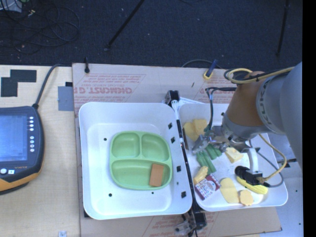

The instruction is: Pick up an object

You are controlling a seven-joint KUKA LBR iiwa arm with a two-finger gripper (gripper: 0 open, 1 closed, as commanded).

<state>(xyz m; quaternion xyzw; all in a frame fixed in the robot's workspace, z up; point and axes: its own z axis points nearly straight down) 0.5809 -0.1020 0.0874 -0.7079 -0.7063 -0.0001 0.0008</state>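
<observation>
Item 1. Gripper (201, 144): set low in the right bin (281, 197), in its left half, at the end of the grey arm reaching in from the right. Whether it is released, clenched or grasping cannot be told.

Item 2. Green sticks (208, 158): a small cluster lying in the right bin, just near of the gripper and touching or almost touching it; which cannot be told.

Item 3. Other contents of the right bin: yellow pieces (194, 128) just beyond the gripper; a pale wedge (233, 155) to its right; a small yellow piece (201, 173) and a red-and-white packet (208, 186) towards the near left; a pale rounded piece (228, 190) beside an orange-yellow piece (245, 197) at the near edge.

Item 4. Left bin (91, 132): holds a green divided plate (129, 154), lying flat. An orange-brown block (157, 174) lies at the right end of the plate's near compartment.

Item 5. Screen unit (17, 142): on the bench, well left of both bins.
</observation>
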